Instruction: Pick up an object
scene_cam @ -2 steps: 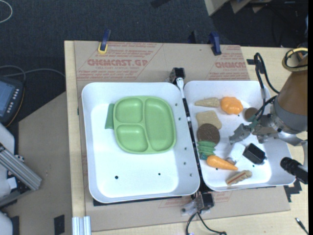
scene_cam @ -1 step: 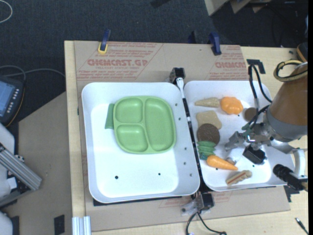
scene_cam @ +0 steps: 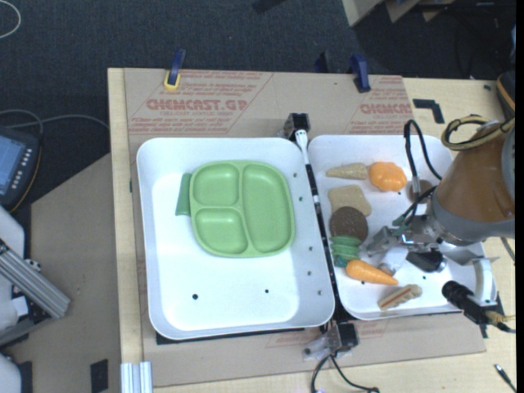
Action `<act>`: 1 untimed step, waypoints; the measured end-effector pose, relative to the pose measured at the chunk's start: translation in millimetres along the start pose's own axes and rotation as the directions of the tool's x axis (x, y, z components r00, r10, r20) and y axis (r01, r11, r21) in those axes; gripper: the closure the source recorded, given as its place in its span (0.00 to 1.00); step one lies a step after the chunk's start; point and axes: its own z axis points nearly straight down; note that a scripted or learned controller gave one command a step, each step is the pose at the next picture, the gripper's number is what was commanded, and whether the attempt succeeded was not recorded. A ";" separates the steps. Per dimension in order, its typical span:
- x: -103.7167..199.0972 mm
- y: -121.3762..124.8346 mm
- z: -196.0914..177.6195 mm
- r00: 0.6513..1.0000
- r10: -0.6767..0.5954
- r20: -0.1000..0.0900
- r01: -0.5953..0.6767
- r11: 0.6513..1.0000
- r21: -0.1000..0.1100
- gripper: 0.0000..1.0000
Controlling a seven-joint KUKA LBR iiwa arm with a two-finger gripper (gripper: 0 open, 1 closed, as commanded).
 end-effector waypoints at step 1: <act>-1.8 2.1 -13.1 1.000 0.002 0.005 -0.002 1.000 -0.009 1.00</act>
